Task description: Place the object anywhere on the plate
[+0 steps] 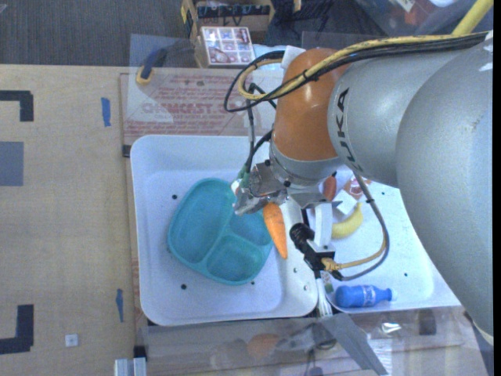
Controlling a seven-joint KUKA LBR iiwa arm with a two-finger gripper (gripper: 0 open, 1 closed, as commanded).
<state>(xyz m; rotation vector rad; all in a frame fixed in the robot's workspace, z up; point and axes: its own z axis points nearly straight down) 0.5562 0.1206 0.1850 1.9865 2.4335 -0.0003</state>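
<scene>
Robotics lab, test cell. Grounds: an industrial grey arm with an orange band, loose cables looped along it, reaching in from 3 o'clock over a plywood worktop. Two shallow white bins sit side by side at centre, holding toy props: a teal divided plate, a plastic carrot, a banana. Black corner marks and blue tape tabs on the worktop at 9 o'clock. Cardboard boxes on grey carpet at 12 o'clock.
</scene>
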